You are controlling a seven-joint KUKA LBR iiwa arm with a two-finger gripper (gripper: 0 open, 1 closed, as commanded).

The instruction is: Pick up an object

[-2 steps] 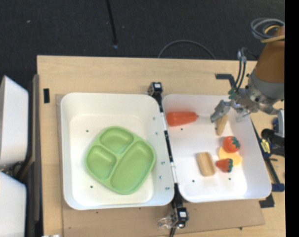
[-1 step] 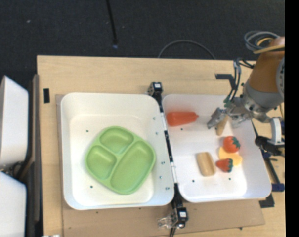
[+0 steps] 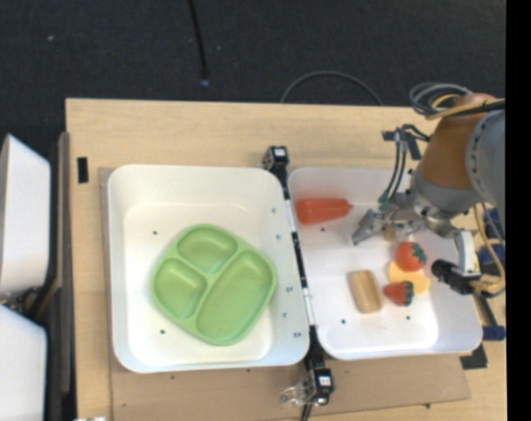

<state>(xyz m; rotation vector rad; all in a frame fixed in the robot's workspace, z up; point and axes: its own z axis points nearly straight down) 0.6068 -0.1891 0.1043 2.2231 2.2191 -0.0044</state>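
Note:
The right bin (image 3: 423, 340) holds several toy foods. An orange-red carrot-like piece (image 3: 322, 210) lies near its far left corner. A tan bread-like block (image 3: 364, 290) sits near the middle. A cluster of an orange-red tomato (image 3: 411, 255), a yellow piece (image 3: 405, 274) and a red strawberry (image 3: 398, 292) lies to the block's right. My gripper (image 3: 377, 230) hovers low over the bin floor between the carrot and the tomato. Its fingers are spread, with nothing between them. The grey arm with its orange band (image 3: 449, 152) comes in from the right.
The left bin (image 3: 125, 235) holds a green divided plate (image 3: 214, 282). Cables loop over the wooden bench (image 3: 177, 130) behind the right bin. A black clamp (image 3: 276, 157) sits at the far end of the seam between the bins, and another clamp (image 3: 316, 382) at the near end.

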